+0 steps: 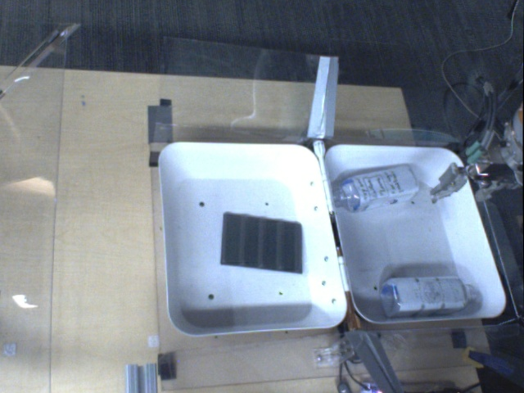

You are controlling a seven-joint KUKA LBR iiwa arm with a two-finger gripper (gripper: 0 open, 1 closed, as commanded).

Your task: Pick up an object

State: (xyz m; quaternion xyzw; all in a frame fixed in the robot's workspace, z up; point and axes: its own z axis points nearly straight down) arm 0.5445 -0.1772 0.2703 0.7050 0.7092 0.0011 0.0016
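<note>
Nearest the camera, at the bottom of the view, a clear plastic bottle [426,295] lies on its side in the right bin [458,244], at about five o'clock within that bin. Its cap end points toward nine o'clock, and its body rests close against the bin's near wall. Beside it, across the shared seam, the left bin [184,244] holds a dark ribbed rectangular pad [262,241] lying flat near the bin's centre, well apart from every wall.

Farther back in the right bin, at about eleven o'clock, a second clear bottle [378,187] with a printed label lies on its side. Its capped neck points toward the seam between the bins, and its base points toward three o'clock.

Just beyond that bottle's base, at about two o'clock in the right bin, the gripper [450,180] reaches in from the right edge of the view. Its grey fingers slant down toward the bin floor, with the tip near the labelled bottle's base but apart from it. Nothing sits between the fingers. At this size I cannot tell whether they are spread or pressed together. Cables and wrist hardware cluster behind it at three o'clock.

At the far side, a grey metal strip [322,98] rises from the bins' back seam at twelve o'clock, over the wooden bench [82,219].
</note>
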